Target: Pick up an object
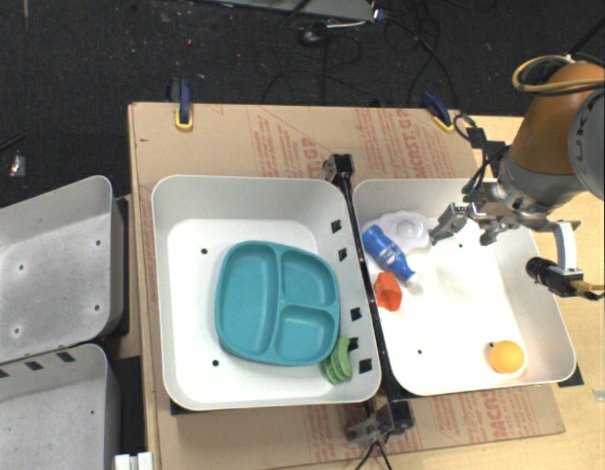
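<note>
Pincer above right bin's far edge, blue bottle near

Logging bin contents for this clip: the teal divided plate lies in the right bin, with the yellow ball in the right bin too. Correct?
Not quite. The camera view shows the teal divided plate in the left bin; the yellow ball is indeed in the right bin.
</note>
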`<move>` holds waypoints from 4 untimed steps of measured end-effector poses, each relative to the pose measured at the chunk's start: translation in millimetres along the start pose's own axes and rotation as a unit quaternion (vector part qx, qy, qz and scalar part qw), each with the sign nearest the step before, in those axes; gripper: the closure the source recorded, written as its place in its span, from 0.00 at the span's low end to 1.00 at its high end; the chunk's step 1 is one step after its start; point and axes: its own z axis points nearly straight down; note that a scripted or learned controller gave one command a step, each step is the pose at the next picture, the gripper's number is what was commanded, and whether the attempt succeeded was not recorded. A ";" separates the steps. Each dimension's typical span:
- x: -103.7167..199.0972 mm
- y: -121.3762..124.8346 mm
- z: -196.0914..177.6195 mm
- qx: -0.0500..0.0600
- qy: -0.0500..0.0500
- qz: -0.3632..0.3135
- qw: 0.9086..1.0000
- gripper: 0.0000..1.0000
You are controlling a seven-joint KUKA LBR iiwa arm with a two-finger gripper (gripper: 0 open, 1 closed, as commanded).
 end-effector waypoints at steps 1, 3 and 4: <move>0.9 -0.7 53.8 0.000 0.000 0.000 1.000 0.00; 9.4 -1.4 -18.1 -0.005 -0.001 -0.002 1.000 1.00; 3.8 4.1 -79.9 -0.006 -0.001 -0.001 1.000 1.00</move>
